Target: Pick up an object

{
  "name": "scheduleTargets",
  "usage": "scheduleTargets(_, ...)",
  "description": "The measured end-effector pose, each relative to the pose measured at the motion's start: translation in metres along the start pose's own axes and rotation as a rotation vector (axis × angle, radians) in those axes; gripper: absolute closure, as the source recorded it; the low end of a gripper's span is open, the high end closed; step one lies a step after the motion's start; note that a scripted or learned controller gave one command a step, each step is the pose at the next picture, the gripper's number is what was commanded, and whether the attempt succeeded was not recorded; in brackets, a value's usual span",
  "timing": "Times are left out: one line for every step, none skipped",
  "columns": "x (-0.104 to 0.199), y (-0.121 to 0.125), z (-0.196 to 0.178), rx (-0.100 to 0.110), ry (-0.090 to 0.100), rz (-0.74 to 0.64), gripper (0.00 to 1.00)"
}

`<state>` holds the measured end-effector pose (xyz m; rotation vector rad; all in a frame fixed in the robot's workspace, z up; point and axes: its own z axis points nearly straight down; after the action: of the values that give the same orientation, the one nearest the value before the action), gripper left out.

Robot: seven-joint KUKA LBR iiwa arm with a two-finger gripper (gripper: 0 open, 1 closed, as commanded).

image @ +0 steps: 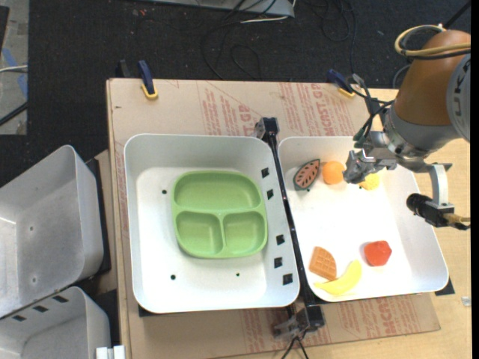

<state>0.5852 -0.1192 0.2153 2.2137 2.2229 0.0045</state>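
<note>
- Brown board covers the bench (202, 103), and two white bins sit on it side by side; the left bin (142, 223) carries a green divided plate (221, 214).
- Nearest in the right bin (419, 275) lie a yellow banana (340, 281) touching a waffle piece (323, 262), and a red piece (378, 252) apart from them. They look like light, stiff, smooth toy food; the red one is free for a hold across its sides.
- Farther back, an orange ball (332, 172) lies just beside a brown slice (306, 174); the round ball can roll away.
- The hand (359, 170) is low beside the ball, over a small yellow thing (369, 182); I cannot tell how wide it is.
</note>
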Motion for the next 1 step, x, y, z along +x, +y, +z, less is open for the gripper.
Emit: scheduleTargets(0.0009,0.0045,-0.0416,0.002,0.000,0.000,1.00)
